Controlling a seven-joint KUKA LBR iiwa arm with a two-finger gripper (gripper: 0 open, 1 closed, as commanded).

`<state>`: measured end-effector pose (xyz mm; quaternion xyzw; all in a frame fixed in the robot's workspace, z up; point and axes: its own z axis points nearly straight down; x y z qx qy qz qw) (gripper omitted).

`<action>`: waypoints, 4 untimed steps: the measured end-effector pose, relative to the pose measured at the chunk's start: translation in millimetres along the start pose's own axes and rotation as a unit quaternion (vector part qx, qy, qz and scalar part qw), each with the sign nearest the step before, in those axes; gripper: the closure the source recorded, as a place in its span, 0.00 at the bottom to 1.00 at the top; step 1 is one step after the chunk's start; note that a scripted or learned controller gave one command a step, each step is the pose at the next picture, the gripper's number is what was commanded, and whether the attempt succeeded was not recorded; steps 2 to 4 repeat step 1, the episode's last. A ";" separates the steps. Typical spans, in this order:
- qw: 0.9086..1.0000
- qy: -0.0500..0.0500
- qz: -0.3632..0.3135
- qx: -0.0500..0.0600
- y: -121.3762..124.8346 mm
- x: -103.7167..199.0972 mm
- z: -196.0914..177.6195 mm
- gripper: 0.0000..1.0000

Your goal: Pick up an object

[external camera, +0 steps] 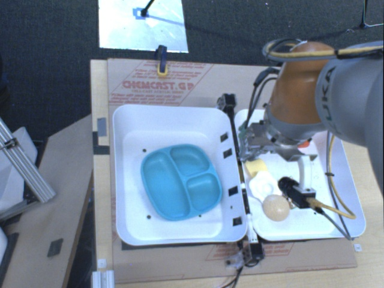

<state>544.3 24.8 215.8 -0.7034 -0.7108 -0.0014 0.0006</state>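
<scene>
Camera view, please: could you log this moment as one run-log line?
arm: over right bin | left bin: blue divided plate | right bin: beige ball, yellow piece | grasp: unconfirmed

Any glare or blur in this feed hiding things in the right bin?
Camera view: white right bin looks washed out, so the pale items near its left wall barely stand out; the beige ball reads clearly; the arm covers the bin's upper half; the blue tray is sharp.
</scene>
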 end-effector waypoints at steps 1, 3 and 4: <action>1.000 0.000 0.000 0.000 -15.8 53.1 -11.7 1.00; 1.000 0.000 0.000 0.000 -15.8 53.1 -11.7 1.00; 1.000 0.000 0.000 0.000 -15.8 53.1 -11.7 1.00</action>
